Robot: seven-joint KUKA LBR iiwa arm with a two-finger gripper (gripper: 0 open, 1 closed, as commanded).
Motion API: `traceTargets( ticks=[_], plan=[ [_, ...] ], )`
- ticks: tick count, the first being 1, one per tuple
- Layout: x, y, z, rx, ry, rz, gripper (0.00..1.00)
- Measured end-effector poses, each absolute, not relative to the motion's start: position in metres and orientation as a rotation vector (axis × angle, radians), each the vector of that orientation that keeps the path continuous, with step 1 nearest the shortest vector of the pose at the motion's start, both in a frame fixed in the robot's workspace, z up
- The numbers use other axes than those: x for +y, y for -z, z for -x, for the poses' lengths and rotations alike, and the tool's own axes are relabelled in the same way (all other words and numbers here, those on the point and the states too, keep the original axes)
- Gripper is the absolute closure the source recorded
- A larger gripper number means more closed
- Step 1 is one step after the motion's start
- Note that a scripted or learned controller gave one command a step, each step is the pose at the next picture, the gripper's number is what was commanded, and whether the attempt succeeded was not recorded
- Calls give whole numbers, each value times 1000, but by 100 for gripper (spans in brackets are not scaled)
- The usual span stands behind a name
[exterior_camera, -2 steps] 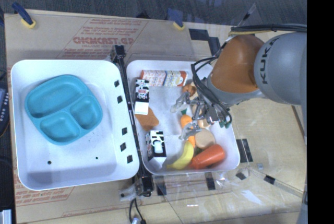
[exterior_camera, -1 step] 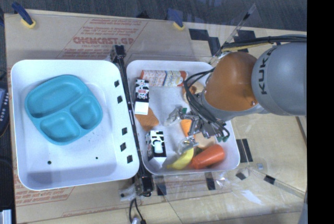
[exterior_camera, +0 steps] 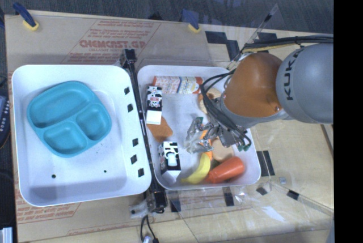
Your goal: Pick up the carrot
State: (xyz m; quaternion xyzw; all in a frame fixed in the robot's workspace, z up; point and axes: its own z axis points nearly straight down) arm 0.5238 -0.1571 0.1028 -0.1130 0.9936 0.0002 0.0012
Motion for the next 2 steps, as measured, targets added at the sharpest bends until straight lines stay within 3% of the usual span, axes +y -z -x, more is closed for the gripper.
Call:
traceTargets(
  ticks=[1, 2],
  plan=[
    [-100, -233, -528, 3123, 3, 117, 100],
    [-76, -217, -510, 3135, 0, -204, 100]
  ],
)
